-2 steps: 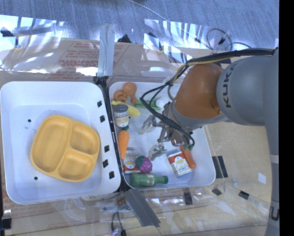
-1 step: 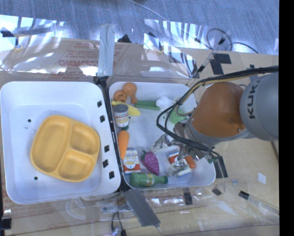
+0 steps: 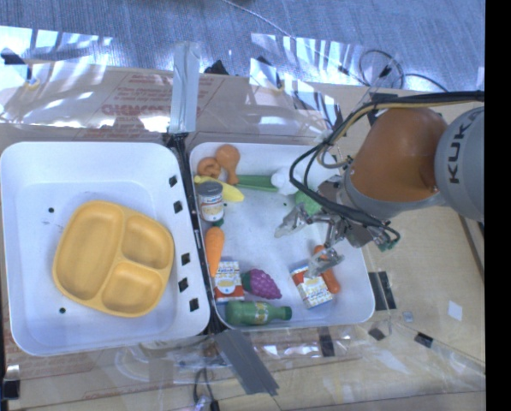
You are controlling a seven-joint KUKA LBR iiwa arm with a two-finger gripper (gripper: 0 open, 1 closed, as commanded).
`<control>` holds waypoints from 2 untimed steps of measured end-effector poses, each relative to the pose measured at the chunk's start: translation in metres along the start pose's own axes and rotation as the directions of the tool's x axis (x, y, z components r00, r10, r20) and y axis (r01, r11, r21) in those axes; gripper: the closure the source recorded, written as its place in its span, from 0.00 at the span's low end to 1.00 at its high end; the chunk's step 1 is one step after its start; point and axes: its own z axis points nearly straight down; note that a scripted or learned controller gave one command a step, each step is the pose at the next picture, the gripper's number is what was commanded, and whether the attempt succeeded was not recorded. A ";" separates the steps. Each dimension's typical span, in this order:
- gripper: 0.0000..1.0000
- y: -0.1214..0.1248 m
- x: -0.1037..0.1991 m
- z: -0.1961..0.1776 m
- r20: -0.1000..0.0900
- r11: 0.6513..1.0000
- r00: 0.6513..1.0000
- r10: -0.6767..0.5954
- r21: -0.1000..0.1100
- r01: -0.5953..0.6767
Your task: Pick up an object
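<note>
My gripper (image 3: 310, 238) hangs low over the right part of the right bin (image 3: 358, 306), under the orange wrist band (image 3: 396, 154). Its two metal fingers (image 3: 290, 223) stand spread apart, open, with only bare bin floor between them. Just below the lower finger lie a small orange piece (image 3: 329, 274) and a red and white carton (image 3: 313, 289). Left of the gripper are purple grapes (image 3: 262, 284), a carrot (image 3: 214, 248), a small can (image 3: 210, 202) and a green bottle (image 3: 257, 313). The wrist hides part of a green item (image 3: 306, 202).
The left bin (image 3: 32, 169) holds a yellow divided plate (image 3: 111, 257). At the right bin's far end sit a brown toy (image 3: 228, 156), a yellow piece (image 3: 231, 193) and a green stalk (image 3: 257, 182). A second small carton (image 3: 228, 279) lies by the grapes. Black cables (image 3: 323, 157) loop off the wrist.
</note>
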 end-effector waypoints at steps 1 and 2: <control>0.00 0.011 0.037 0.032 0.008 0.998 0.998 0.055 0.006 -0.055; 1.00 0.011 0.035 0.022 0.006 0.999 0.999 0.047 0.007 -0.047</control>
